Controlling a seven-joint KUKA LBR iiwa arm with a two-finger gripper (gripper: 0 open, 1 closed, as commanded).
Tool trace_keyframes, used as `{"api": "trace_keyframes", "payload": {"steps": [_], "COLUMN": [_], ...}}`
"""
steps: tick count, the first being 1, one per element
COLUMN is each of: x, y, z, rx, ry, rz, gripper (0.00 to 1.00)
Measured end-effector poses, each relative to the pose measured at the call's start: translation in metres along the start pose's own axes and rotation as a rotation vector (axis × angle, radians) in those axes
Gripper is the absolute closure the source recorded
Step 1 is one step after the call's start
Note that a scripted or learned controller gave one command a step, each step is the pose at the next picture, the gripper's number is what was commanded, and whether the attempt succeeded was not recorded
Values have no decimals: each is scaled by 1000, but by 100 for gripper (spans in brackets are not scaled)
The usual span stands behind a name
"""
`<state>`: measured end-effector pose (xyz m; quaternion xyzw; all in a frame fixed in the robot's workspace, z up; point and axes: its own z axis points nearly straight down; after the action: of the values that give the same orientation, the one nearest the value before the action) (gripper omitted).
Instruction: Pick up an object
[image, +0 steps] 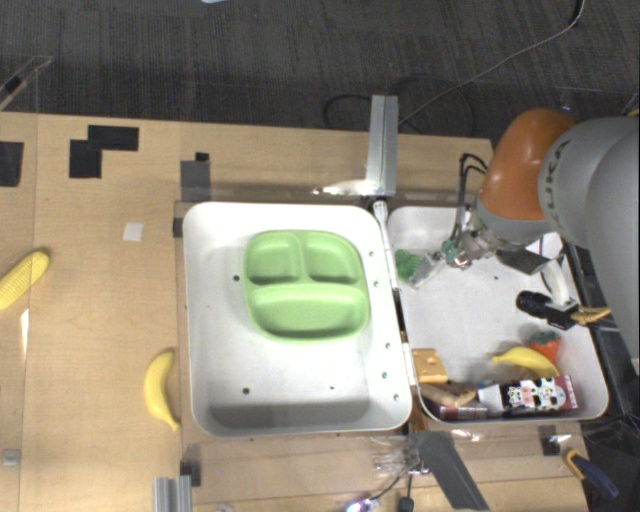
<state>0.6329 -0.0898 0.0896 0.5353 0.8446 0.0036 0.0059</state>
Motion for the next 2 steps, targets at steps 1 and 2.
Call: {"api": "trace_keyframes", "payload": {"steps": [1, 2], "x": [1, 25], "y": [4, -54], "z": [-14, -2], "rx": [-7, -1], "ry": [-2, -1], "rz": [-6, 45], "gripper": [100, 100]}}
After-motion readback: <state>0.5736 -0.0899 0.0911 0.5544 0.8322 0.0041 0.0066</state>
